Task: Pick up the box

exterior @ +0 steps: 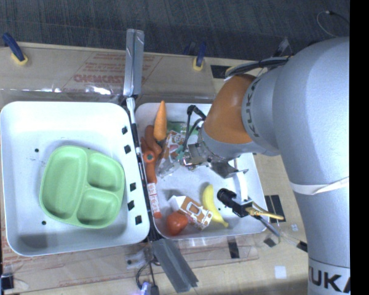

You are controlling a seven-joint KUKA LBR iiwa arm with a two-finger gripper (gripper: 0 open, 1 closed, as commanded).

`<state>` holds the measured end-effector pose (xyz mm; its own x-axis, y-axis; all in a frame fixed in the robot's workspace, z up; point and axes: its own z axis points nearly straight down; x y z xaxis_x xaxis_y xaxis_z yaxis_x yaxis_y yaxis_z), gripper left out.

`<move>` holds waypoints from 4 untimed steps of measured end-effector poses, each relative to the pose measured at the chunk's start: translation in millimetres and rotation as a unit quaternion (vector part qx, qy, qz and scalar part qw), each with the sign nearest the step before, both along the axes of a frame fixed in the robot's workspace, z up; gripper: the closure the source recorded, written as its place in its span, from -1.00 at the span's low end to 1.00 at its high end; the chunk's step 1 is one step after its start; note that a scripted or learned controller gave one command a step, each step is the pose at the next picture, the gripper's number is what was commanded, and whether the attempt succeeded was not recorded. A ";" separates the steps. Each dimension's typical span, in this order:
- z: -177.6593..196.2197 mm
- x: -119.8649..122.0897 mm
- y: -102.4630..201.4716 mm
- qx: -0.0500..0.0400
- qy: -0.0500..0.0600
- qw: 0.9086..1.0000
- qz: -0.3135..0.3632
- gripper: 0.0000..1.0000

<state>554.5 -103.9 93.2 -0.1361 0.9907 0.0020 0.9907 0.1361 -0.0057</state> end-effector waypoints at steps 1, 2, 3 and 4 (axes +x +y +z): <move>10.0 0.1 0.0 0.000 0.001 1.000 0.002 1.00; -2.9 -58.9 -4.5 0.000 0.000 0.995 -0.100 1.00; 52.7 -78.4 -20.6 -0.001 -0.001 0.983 -0.183 1.00; 214.7 -77.2 -31.5 -0.001 -0.003 0.999 -0.042 1.00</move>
